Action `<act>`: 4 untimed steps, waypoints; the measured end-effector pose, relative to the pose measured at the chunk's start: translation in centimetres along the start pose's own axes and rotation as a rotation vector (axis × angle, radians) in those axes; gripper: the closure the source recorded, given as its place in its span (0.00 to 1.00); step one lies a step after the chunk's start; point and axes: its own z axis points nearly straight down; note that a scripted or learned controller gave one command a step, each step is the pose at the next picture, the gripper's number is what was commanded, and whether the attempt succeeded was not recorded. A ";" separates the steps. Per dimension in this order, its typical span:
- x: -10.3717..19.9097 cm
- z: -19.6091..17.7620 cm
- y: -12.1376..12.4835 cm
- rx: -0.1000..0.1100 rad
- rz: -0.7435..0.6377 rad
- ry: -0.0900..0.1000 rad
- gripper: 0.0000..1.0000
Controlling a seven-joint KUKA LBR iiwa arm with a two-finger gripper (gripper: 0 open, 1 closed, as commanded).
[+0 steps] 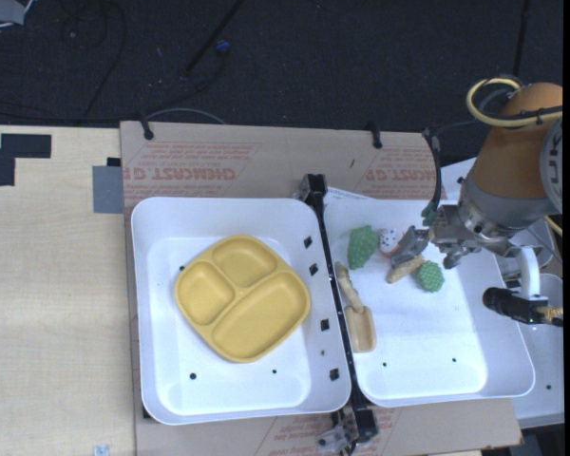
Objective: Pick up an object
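Lying in the right bin (456, 369), toward its eleven o'clock corner, are several small things that could be picked: a green lumpy toy (363, 246), a second green lumpy toy (429, 276) at about four o'clock from the first, a small white ball with dark spots (387, 240) between them, and a short tan stick (403, 270) lying at a slant just beside the second green toy. A wooden spoon-like piece (357, 319) is resting along the bin's nine o'clock wall, its broad end pointing toward six o'clock.

The gripper (413, 244) is hanging low over this cluster, just at three o'clock of the spotted ball and above the tan stick. Whether anything is sitting between its fingers I cannot tell, nor how far apart they are standing; the dark metal parts are blurring together there.

The arm (513, 160), grey with an orange section, is reaching in from three o'clock.

The left bin (161, 255) is sitting beside the right one, their walls touching along the middle. A yellow divided plate (242, 297) is lying in it, turned at a slant. Both bins are resting on a cardboard sheet (266, 164) on the bench.
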 end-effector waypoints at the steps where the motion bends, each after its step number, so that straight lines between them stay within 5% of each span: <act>1: 0.0 -0.7 0.3 -0.013 -0.002 -0.002 0.00; 4: 1.1 11.0 0.3 -0.010 0.000 -0.001 0.00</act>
